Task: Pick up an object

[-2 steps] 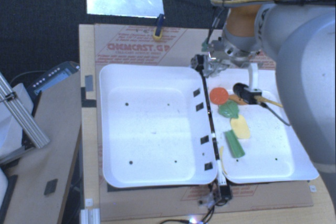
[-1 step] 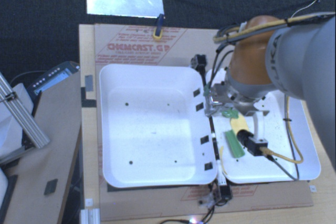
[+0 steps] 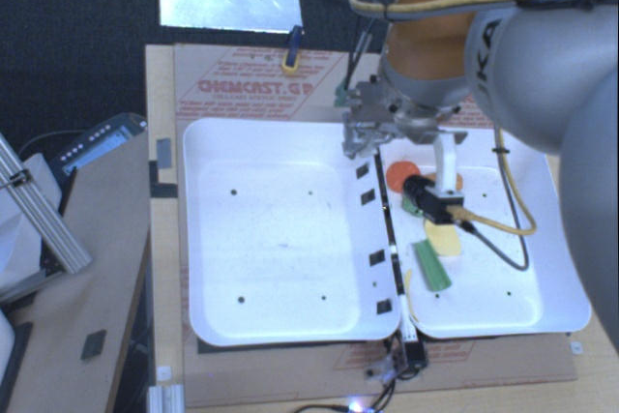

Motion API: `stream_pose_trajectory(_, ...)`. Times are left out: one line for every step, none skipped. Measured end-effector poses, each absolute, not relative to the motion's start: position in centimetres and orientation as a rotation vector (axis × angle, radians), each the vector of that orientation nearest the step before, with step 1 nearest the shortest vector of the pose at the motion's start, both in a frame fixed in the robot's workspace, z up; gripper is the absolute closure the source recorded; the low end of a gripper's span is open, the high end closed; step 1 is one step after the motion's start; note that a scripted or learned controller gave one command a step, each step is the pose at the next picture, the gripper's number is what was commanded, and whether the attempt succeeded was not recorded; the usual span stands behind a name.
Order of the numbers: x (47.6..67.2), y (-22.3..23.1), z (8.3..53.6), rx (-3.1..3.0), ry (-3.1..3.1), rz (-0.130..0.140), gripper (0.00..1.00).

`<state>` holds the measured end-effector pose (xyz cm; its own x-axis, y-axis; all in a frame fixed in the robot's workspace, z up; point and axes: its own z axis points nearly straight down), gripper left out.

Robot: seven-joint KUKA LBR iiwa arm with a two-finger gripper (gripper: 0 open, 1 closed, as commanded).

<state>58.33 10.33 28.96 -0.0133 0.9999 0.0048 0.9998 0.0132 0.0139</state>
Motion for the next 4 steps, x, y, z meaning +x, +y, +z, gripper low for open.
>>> stream_pose_trajectory(57.2, 15.5, 19.1, 2.215, 2.235, -0.006, 1.00)
stream_pose_trajectory(54.5, 16.0, 25.8, 2.214, 2.228, 0.005, 1.00)
stream_pose_trajectory(63.3, 13.2, 32.9, 2.215, 2.214, 0.017, 1.00)
stream_pose_trajectory(58.5, 13.0, 13.3, 2.228, 2.229, -0.022, 1.00)
